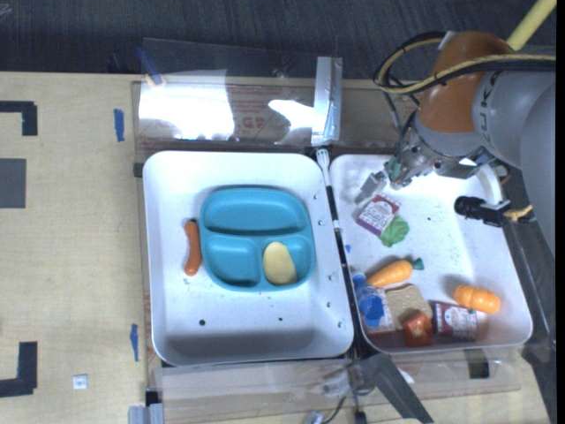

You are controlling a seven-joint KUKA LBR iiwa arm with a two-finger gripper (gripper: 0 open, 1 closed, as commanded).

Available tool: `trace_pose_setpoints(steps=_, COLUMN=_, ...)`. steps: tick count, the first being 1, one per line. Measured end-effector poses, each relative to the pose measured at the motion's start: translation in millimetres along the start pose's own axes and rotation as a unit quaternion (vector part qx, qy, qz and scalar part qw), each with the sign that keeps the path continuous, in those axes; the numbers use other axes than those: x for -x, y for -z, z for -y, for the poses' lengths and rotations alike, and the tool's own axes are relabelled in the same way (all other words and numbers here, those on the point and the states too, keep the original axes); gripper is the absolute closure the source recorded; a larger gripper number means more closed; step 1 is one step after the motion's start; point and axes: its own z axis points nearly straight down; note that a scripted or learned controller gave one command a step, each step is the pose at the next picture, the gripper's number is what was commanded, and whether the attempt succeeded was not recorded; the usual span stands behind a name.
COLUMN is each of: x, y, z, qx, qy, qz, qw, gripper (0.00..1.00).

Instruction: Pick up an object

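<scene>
A small pink-and-white packet [378, 214], flat and glossy, is seen in the right bin [512, 272] beside a green leafy piece [396, 230]; its label cannot be read. The gripper [399, 171] is positioned just above it; its state cannot be told. A smooth orange carrot [391, 272] lies nearby.

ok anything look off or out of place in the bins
Mostly tidy. In the left bin, a sausage lies on the floor beside the blue tray rather than in it, while a yellow piece sits in a compartment. The right bin's items are heaped along its near edge. No spill or damage shows.
</scene>
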Motion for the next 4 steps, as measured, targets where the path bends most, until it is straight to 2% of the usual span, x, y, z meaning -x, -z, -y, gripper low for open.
trace_pose_setpoints(steps=1, x=2.1, y=-15.1, z=11.4, qx=0.0, qy=0.035, qz=0.003, qw=0.9994, gripper=0.0)
trace_pose_setpoints(steps=2, x=4.3, y=-8.2, z=10.3, qx=0.003, qy=0.034, qz=0.007, qw=0.9994, gripper=1.0)
trace_pose_setpoints(steps=3, x=-50.3, y=82.7, z=-22.7, qx=0.003, qy=-0.019, qz=0.006, qw=0.9998, gripper=1.0)
trace_pose_setpoints(steps=4, x=4.6, y=7.3, z=50.7, qx=-0.002, qy=-0.068, qz=0.004, qw=0.9977, gripper=1.0)
